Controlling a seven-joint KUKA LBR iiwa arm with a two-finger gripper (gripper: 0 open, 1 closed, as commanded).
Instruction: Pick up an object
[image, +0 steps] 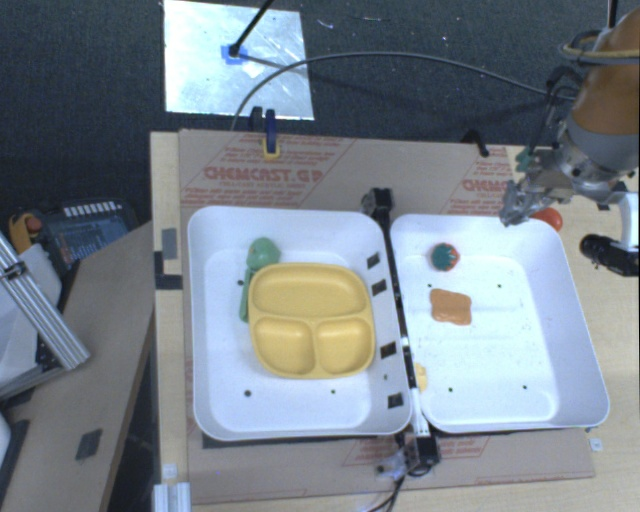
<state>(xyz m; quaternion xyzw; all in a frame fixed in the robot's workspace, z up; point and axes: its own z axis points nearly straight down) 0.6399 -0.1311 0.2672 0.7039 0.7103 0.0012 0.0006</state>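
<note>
The gripper (516, 212) is positioned above the far right corner of the right bin (560, 390), just beyond its rim; from this angle it cannot be determined how the tool is set, and nothing is visibly held in it. An orange-red object (547, 216) lies partly hidden just beside the tool at that rim. Candidate objects in the right bin are a small round teal-and-red piece (444, 257) toward the far left and a flat orange piece (451, 306) just nearer than it, the two apart from each other. The left bin (205, 300) holds a yellow divided tray (310, 318) overlapping a green item (256, 268) at its far left. Risk assessment: the flat orange piece sits low on the bin floor and would likely offer little edge to grasp, so a closing tool may slide over it. The round piece may roll away on contact. A descent at the present position could strike the bin rim.
</note>
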